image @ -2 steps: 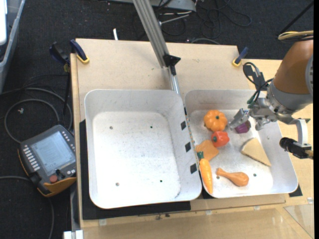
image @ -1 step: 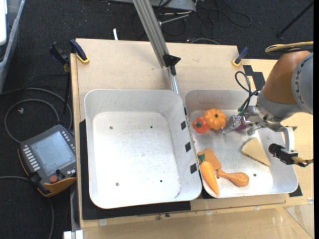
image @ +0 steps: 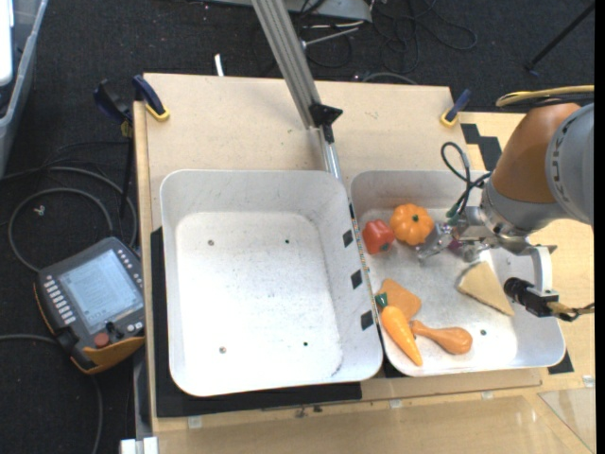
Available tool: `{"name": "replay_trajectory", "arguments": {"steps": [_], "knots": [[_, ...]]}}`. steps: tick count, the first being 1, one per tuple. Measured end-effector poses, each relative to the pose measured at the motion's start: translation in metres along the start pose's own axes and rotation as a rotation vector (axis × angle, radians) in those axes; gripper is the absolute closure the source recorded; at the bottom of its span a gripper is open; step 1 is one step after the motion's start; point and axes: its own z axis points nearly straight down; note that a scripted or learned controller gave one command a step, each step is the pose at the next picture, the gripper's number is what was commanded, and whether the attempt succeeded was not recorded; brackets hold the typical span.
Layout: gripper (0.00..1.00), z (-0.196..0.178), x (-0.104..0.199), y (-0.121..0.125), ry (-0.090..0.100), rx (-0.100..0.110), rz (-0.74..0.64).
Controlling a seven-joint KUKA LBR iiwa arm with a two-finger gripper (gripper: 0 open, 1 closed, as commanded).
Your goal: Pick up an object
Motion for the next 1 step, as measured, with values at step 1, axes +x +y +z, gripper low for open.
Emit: {"name": "replay_trajectory", "arguments": {"steps": [1], "knots": [[1.0, -0.011, -0.0001, 0.0006, -0.001, -0.003, 0.0]]}}
